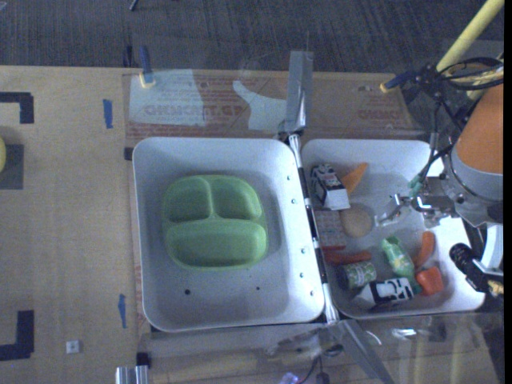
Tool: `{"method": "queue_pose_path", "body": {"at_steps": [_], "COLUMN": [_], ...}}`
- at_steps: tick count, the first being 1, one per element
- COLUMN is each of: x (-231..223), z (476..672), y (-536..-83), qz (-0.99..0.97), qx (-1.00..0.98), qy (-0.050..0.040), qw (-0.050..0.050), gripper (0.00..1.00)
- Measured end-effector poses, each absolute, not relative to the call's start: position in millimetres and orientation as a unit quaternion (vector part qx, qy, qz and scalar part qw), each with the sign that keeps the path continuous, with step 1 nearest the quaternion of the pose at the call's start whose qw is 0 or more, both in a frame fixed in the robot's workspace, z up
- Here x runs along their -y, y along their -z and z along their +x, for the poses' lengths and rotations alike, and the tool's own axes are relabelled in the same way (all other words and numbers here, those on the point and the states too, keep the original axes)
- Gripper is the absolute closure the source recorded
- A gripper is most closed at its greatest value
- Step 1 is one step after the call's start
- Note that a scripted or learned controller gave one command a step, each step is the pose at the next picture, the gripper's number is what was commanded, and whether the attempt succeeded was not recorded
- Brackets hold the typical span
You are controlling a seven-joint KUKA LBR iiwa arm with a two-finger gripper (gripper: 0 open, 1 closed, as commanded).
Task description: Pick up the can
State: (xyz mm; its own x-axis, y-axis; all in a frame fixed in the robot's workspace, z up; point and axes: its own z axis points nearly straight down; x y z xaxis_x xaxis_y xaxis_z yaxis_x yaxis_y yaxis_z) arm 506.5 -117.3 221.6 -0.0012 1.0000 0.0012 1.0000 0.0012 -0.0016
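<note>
Tool: the tool point(394, 211) is hovering low over the right bin point(376, 149); whether it is spread or pressed together, I cannot tell.
Can: the can point(360, 274) is lying just below-left of the tool, beside a green bottle point(395, 255).
Progress: nothing is being gripped; the descent, grasp and lift are all remaining, I judge.
Surface: the surface point(72, 214) is carrying both bins; the left bin point(152, 238) is holding a green tray point(214, 221).
Room: dark carpet point(240, 14) is lying beyond.

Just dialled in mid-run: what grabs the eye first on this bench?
The green moulded three-compartment plastic tray sits alone in the left white bin. The right white bin is crowded with small items, among them a small dark can with a green label lying near its front. The grey arm's metal gripper reaches in from the right above them.
</note>
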Motion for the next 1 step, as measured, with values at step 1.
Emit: {"method": "queue_pose_path", "body": {"at_steps": [1], "x": [141.2], "z": [560.7], "y": [-122.5], "qz": [-0.717], "qx": [0.697], "qy": [-0.0001], "qw": [0.000], "gripper": [0.00]}}
